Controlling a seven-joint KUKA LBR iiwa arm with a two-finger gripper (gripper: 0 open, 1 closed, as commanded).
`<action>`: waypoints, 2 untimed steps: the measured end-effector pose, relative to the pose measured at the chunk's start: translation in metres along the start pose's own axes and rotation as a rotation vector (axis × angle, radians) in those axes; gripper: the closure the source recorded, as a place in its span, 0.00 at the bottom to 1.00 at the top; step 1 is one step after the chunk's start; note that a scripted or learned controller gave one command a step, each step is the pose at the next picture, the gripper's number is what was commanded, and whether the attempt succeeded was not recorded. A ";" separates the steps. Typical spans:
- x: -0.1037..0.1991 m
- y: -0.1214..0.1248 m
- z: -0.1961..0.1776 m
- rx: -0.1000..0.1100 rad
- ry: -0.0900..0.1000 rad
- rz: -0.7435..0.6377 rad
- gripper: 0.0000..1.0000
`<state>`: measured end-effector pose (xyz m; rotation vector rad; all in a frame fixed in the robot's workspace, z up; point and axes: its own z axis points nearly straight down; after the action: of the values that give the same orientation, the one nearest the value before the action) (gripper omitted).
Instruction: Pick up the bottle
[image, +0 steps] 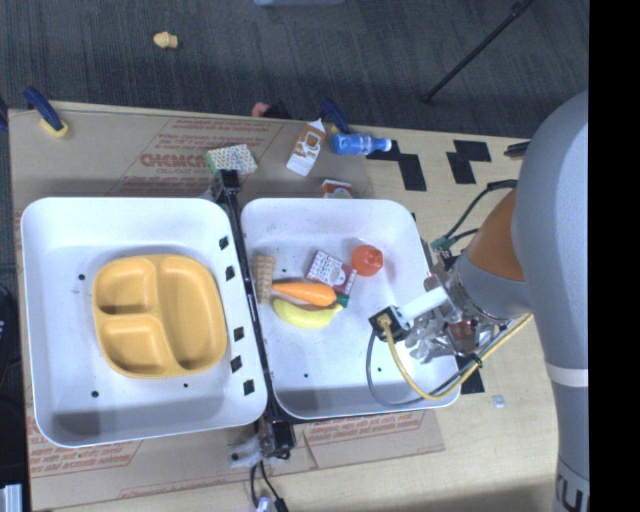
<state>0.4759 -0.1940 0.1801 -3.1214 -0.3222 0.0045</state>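
Tool: the tool (440, 340) sits over the right edge of the right bin (400, 215), wrapped in cables with a yellow loop hanging off it – honestly can't tell how it's set, too much clutter. Nothing visibly in it.

Arm: big grey arm (560, 230) coming in from the right of the right bin, orange band showing just above the wrist.

Bottle: the bottle (358, 145) is blue and lying on its side on the tabletop (470, 460), outside the right bin, just past its far rim. Well apart from the tool.

In the right bin: a little pile near the middle – carrot (305, 293) lying across a banana (308, 316), a ridged cone (263, 275) to their left by the divider wall, a small patterned packet (325, 267) and a round orange piece (367, 260) on the far side.

Open room: the near half of the right bin is bare white plastic, and so is the strip along its right wall under the tool.

Left of the right bin: the left bin (45, 230) holds a yellow divided tray (160, 312), smooth plastic, three compartments.

Beyond the right bin: a small carton (306, 148) left of the bottle, a green patterned pouch (232, 158) further left, all on printed cardboard.
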 end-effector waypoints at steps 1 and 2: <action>-0.003 0.016 0.003 0.000 0.001 0.000 1.00; -0.003 0.016 -0.007 0.004 -0.001 -0.008 1.00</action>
<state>0.4763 -0.2099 0.1867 -3.1164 -0.3337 0.0063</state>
